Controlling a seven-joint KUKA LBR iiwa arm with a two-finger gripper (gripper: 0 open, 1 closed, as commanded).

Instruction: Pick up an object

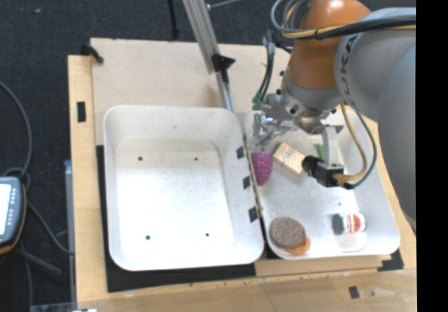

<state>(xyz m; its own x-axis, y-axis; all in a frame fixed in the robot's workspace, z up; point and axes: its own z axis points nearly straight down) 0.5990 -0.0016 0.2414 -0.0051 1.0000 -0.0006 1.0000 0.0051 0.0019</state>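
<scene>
Seemingly the job is at the reach-and-close-in step: in the single overhead view the grey arm with its orange band comes in from the right of the frame, and its hand (269,127) hangs low over the upper left corner of the right-hand shallow white bin (374,234), close against the wall shared with the left-hand white bin (175,118).

Directly below the hand stands a small magenta cup-shaped object (262,167), hard by that shared wall. Just to its right lies a tan, speckled rectangular block (288,158), partly under the wrist. Nearer the bottom of the frame sit a brown round disc with an orange rim (289,234) and a small white-and-red cylinder (348,223), well apart from the hand.

How wide the hand is set I cannot tell, and nothing is visibly in its grasp. By my judgement the next move calls for settling squarely over one object, likely the magenta one, without catching the bin wall.
</scene>
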